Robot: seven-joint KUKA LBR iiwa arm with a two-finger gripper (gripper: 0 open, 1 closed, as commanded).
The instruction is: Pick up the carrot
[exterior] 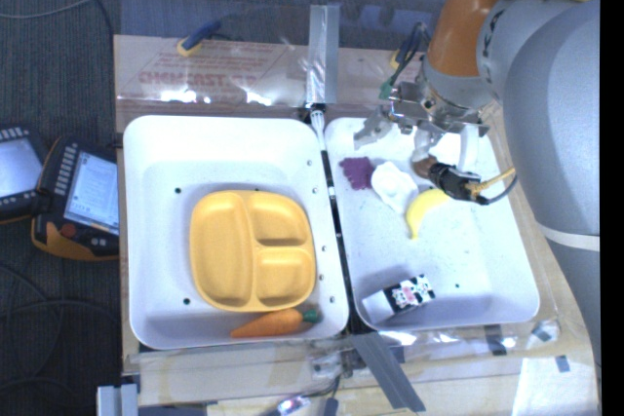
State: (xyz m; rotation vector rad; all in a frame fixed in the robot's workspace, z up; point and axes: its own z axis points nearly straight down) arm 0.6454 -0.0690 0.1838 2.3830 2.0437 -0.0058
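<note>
carrot (272, 324) lies in left bin (146, 209), near front wall, just in front of yellow tray (253, 248) | long axis runs roughly left-right, green tip to the right | end effector (414, 127) is seen over right bin (487, 297) rear, well apart from carrot | finger state cannot be told | reach across divider toward front-left is needed

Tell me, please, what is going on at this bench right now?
A grey KUKA arm reaches in from the right, and its gripper hangs over the far end of the right bin, near a purple item, a white item and a banana. The carrot it is meant to pick up lies untouched in the left bin, at the near edge beside the yellow divided plate.
</note>
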